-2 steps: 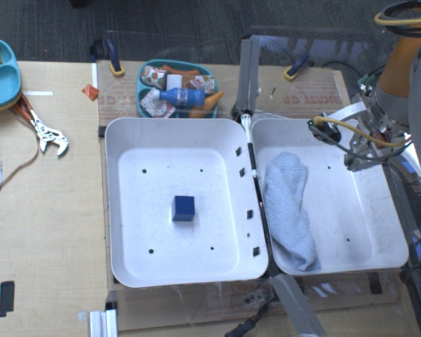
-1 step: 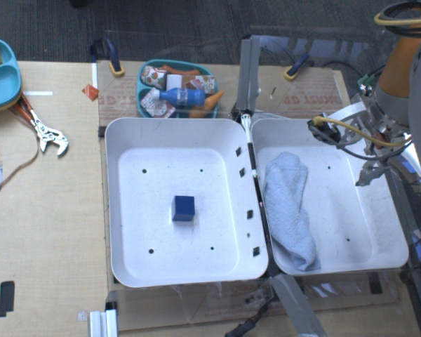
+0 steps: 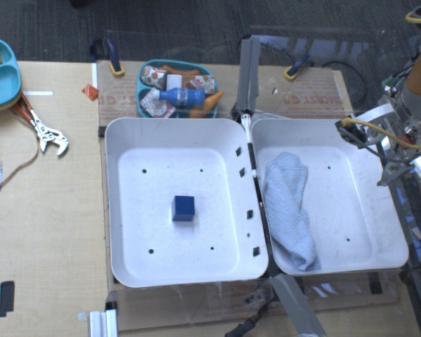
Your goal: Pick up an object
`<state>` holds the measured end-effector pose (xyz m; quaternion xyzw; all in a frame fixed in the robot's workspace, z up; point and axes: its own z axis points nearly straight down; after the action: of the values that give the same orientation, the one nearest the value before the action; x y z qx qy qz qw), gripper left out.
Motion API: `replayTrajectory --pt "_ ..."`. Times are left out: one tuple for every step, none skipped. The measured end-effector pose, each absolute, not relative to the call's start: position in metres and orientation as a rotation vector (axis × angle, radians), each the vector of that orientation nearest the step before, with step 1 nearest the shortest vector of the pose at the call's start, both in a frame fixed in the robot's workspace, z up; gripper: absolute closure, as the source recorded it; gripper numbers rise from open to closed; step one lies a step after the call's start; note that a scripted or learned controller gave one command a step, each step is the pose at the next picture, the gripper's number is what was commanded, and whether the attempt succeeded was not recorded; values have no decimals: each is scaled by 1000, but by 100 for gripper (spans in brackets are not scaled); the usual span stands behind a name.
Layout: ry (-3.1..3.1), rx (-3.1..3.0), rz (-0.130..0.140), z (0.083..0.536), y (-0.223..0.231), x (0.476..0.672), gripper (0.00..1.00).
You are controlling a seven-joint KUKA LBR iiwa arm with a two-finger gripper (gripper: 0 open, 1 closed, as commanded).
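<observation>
Block (image 3: 184, 208) sits alone mid left bin (image 3: 126, 258), slightly near of centre, flat on floor, well apart from walls. Best approach: come straight down, claw spread across two opposite flat faces, pinch low, lift vertical. Block small, dark blue, cube-like, hard-edged, likely rigid. Towel (image 3: 289, 209) crumpled in right bin (image 3: 379, 258), along its left side; soft, pale blue, looser target. Arm (image 3: 396, 135) at far right edge over right bin; claw state cannot tell.
</observation>
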<state>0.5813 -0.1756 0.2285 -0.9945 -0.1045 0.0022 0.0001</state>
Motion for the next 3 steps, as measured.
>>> replayTrajectory --pt "-313 -3126 5 249 -223 577 0" --pt "-321 -3123 8 147 -145 638 0" --pt "-314 -3126 3 208 -223 623 0"
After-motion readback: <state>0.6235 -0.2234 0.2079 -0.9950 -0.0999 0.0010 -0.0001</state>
